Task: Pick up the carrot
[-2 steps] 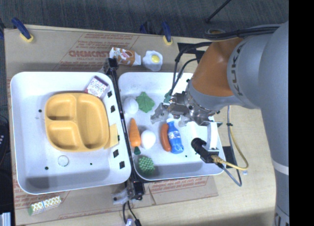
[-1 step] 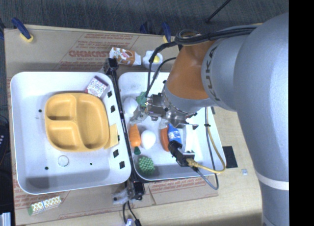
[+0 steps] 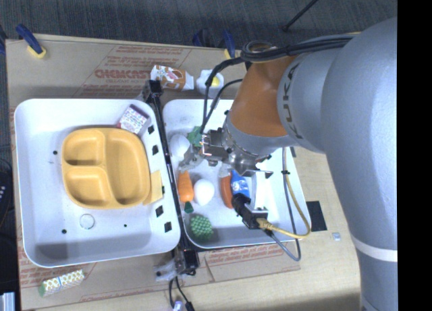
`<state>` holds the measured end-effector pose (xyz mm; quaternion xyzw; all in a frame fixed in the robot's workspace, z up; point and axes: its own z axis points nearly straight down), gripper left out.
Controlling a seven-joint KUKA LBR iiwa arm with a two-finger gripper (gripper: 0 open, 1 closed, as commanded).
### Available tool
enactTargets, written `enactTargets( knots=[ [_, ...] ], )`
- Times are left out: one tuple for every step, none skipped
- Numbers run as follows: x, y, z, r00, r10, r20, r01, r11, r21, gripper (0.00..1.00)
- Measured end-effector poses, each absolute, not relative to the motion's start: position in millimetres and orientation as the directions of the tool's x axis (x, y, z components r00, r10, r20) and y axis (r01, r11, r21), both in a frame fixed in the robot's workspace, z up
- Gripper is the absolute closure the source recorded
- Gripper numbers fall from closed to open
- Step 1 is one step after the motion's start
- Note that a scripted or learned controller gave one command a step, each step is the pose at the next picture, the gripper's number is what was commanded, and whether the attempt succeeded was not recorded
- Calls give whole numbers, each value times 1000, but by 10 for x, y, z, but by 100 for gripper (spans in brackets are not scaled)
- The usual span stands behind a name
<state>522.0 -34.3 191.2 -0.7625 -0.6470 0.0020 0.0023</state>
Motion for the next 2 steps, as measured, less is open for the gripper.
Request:
enactTargets(
  knots=[
    [5220, -343, 1912, 163, 987, 0, 987, -163, -6, 0],
    [5013, -324, 1909, 425, 905, -1, 905, -425, -8, 0]
  ],
)
